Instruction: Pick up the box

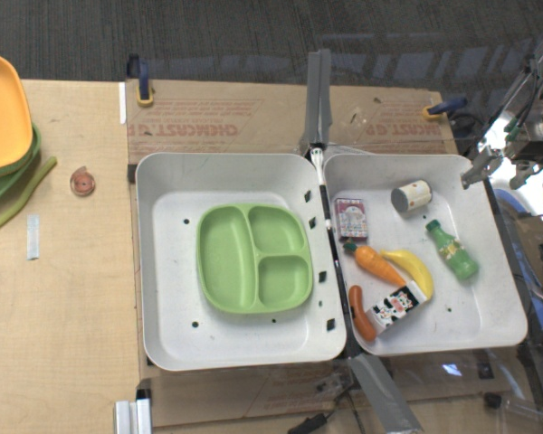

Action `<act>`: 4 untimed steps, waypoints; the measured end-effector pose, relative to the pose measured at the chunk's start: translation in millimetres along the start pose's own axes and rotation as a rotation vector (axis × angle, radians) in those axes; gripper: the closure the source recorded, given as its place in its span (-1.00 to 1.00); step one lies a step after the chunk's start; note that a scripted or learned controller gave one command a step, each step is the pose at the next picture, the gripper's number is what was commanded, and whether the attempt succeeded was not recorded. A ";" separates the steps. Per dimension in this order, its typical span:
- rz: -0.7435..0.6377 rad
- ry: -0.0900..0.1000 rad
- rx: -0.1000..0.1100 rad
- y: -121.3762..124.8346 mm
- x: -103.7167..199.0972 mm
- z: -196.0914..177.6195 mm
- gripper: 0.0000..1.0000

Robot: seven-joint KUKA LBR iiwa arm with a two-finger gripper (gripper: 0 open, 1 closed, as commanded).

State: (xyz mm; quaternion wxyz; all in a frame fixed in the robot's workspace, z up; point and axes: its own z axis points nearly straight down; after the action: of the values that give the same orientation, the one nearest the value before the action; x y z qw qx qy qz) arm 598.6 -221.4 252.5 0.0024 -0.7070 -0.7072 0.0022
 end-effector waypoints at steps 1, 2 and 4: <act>0.138 0.001 0.001 -12.6 99.3 138.8 -1.00; 0.160 0.011 0.003 -66.5 57.4 165.3 -1.00; -0.099 -0.001 -0.003 19.3 45.2 164.4 -1.00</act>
State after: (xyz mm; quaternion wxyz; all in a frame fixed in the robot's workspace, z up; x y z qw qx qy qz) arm 616.8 -176.1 88.0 0.0009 -0.6710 -0.7415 0.0014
